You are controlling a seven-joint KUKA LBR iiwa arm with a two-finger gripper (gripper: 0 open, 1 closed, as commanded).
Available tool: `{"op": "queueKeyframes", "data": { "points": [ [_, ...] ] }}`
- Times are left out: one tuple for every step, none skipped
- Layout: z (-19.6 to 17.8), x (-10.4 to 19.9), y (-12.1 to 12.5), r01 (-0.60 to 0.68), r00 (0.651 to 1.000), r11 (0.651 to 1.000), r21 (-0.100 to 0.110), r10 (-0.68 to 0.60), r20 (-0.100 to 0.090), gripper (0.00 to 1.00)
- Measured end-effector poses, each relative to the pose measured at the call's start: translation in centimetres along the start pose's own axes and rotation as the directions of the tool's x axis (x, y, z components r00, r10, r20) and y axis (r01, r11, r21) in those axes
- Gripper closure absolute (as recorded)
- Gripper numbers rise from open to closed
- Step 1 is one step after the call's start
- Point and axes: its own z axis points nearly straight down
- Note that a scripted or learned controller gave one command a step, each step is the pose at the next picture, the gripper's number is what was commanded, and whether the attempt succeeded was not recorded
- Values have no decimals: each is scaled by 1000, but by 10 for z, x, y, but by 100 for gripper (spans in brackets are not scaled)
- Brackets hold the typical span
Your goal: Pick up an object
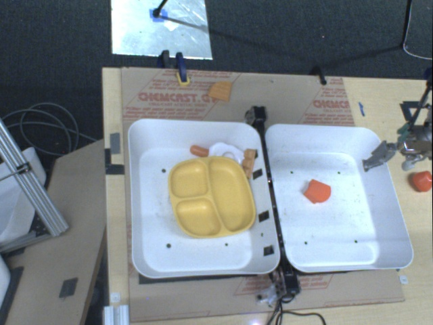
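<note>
A dark carpeted floor lies around a pale wooden bench (379, 93), on which brown cardboard is laid beneath two shallow white bins set side by side. At the right edge of the camera view the gripper (376, 157) is seen low over the outer rim of the right bin (338, 147), one grey finger reaching in over that rim. Nothing is seen between its fingers, and how far they are parted cannot be told from this angle.

Inside the right bin, well apart from the gripper and near the bin's middle, an orange block (317, 191) lies alone on the white floor. It is judged the readiest thing to be picked, since open space is left on every side of it for the fingers. Just outside that bin, on the bench near the gripper, a second small orange-red object (421, 180) is seen.

The left bin (145, 202) is largely covered by a yellow divided plate (210, 196) with three compartments. Behind the plate's far edge a small orange sausage-like piece (199, 151), a white object (226, 152) and a tan block (249, 158) are crowded together, so a grasp there would be harder. Beyond the bins a tan piece (220, 90) rests on the cardboard.
</note>
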Motion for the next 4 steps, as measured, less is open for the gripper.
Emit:
{"op": "queueKeyframes", "data": {
  "points": [
    [37,49,22,6,1000,1000,1,-6,-2,0],
    [86,28,41,-3,1000,1000,3,3,0,0],
    [102,-4,80,-1,1000,1000,-3,1,1,0],
    [185,55,65,5,1000,1000,6,-5,-4,0]
  ]
}}
